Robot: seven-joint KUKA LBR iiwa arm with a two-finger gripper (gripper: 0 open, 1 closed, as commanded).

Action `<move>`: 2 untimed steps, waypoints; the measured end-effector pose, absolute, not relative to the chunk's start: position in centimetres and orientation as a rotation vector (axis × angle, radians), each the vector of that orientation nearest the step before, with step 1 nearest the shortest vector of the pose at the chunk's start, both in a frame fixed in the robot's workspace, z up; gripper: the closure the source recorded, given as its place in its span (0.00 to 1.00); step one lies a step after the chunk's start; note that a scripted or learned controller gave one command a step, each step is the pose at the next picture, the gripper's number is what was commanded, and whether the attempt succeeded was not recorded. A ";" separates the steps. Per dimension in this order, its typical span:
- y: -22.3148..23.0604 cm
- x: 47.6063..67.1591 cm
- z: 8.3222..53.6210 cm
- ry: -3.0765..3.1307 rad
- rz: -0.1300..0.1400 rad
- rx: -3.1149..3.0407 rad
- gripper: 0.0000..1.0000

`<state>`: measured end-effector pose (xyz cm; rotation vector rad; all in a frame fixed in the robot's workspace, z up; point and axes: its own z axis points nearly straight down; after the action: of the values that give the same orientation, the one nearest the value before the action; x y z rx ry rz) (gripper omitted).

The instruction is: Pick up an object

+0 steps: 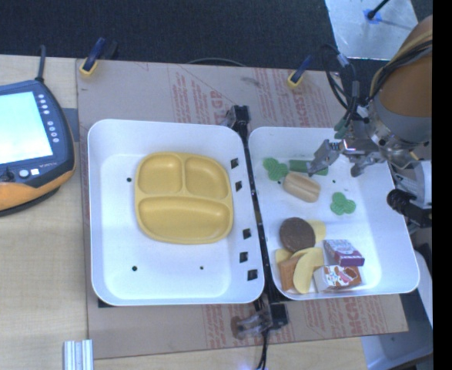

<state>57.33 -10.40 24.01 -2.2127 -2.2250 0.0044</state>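
The right white bin (399,245) holds several small items. At its back lie a tan bun-like piece (301,186) and a green leafy piece (275,168). Another green piece (343,203) lies mid-bin. Toward the front sit a brown round cookie (296,233), a yellow slice (307,268), a purple-and-white carton (343,251) and a red-and-white packet (339,277). My gripper (339,163) hangs over the bin's back part, just right of the bun. It is open, its fingers apart, and nothing is between them.
The left white bin (110,206) carries a yellow divided tray (184,197). A control pendant with a screen (18,141) lies at the far left of the bench. Black clips (247,237) line the seam between the bins. The arm's body (403,91) looms over the back right.
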 end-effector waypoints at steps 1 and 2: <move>-10.0 52.2 13.2 -2.218 0.013 -2.209 0.00; -9.5 52.7 9.0 -2.222 0.005 -2.216 0.00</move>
<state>52.72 -9.49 9.05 -2.2161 -2.2223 0.0045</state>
